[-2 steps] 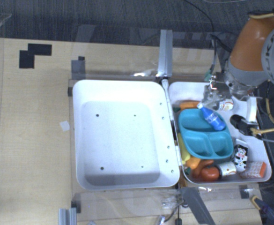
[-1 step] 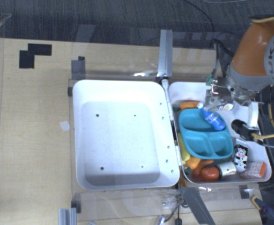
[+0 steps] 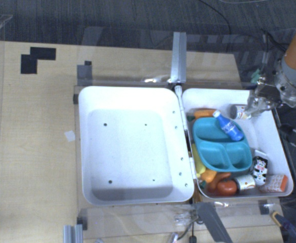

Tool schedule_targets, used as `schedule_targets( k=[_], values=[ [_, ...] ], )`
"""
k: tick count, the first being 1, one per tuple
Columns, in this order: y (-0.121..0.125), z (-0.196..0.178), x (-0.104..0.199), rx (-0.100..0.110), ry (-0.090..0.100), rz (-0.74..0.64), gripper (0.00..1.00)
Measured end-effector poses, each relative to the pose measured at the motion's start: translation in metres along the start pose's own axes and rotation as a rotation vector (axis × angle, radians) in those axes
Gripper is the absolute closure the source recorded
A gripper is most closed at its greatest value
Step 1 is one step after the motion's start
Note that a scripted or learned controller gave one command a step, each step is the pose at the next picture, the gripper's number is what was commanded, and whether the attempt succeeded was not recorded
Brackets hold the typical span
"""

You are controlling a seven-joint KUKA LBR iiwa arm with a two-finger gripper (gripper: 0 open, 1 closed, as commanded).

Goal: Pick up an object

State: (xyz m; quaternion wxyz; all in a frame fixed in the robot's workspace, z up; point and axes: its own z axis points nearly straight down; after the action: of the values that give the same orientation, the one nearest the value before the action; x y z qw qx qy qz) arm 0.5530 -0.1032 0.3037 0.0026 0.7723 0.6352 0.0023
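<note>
At the near end of the right bin (image 3: 284, 151) on the table (image 3: 31, 135), a red tomato-like item (image 3: 227, 187), a small tin (image 3: 246, 182), a black-and-white spotted toy (image 3: 259, 168) and an orange-pink packet (image 3: 276, 183) crowd together. Beyond them a blue divided tray (image 3: 222, 147) carries a blue bottle (image 3: 229, 127) on its far rim, while the left bin (image 3: 130, 140) lies beside it. At the far right corner the end effector (image 3: 244, 113) hangs over the bin; whether it is clenched or released cannot be told.
</note>
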Motion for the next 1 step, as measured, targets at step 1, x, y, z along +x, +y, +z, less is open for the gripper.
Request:
schedule_targets(
  k=[1],
  values=[
    [-0.0494, 0.0573, 0.0169, 0.005, 0.000, 0.059, 1.00]
  ],
)
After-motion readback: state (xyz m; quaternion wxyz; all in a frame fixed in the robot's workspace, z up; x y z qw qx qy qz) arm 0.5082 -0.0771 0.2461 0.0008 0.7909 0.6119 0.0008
